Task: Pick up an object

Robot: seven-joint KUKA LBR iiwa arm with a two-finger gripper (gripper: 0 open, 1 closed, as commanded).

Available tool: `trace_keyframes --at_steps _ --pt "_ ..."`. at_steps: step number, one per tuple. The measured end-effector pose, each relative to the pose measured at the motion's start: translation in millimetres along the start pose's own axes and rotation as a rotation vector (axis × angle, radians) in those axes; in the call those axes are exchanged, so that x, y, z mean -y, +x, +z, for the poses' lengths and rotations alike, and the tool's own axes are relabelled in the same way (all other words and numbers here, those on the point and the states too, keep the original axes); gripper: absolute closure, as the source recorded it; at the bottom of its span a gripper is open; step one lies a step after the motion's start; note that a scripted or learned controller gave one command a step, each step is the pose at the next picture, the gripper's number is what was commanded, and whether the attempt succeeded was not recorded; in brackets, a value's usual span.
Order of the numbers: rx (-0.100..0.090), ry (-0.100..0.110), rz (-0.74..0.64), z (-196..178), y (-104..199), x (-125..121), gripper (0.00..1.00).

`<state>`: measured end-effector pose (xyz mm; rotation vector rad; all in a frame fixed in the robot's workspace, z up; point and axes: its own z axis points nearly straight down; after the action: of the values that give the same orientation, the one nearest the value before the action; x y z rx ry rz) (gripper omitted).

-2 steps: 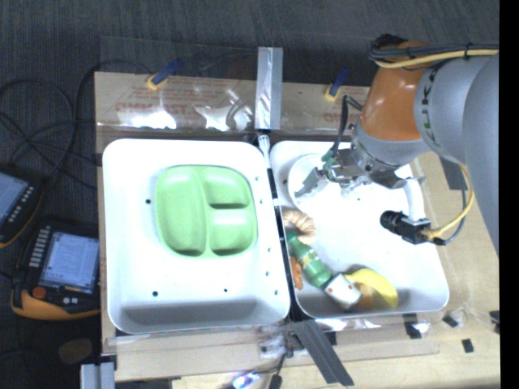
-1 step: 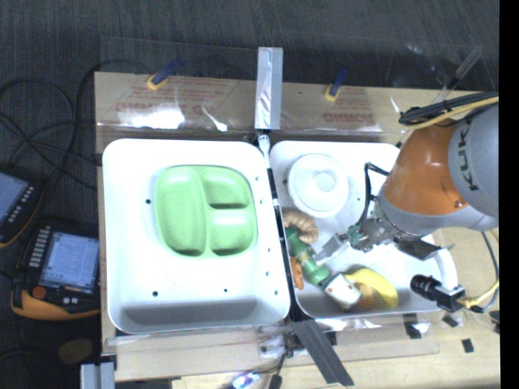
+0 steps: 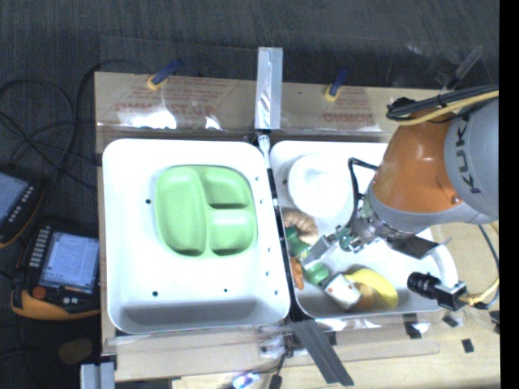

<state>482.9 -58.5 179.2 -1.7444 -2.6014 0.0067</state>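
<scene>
Taking the metal divider [image 3: 268, 87] between the two bins as landmark, a green compartment plate [image 3: 206, 209] was seen left of it, lying alone in the left bin [image 3: 122, 290]. Just right of the divider, in the right bin [image 3: 280, 168], a white bowl [image 3: 318, 186] was found toward the far side, and nearer the camera a huddle of small objects was gathered: a tan rounded item [image 3: 302, 227], an orange piece [image 3: 298, 275], a green item [image 3: 315, 276], a white block [image 3: 344, 292] and a yellow banana-like toy [image 3: 375, 285]. The pincer [image 3: 323, 248] was lowered over this huddle, and whether it was clenched or released could not be told. The step was judged to be the descent toward a grasp, nothing yet being lifted. The next move was judged to call for closure on a single item, with neighbours crowding in. Farthest right of the divider, the letters "KU" were read on the grey arm [image 3: 478, 164]; faint reddish print on the tabletop's [image 3: 357, 108] taped sheets was too blurred to be read.
</scene>
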Motion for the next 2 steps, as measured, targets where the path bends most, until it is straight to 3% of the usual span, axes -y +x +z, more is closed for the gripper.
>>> trace_keyframes --at_steps 1,2 --pt "0.005 -0.012 -0.104 92.1 -43.1 13.3 0.00" --pt "0.006 -0.011 -0.137 89.3 -83.4 -45.4 0.00"
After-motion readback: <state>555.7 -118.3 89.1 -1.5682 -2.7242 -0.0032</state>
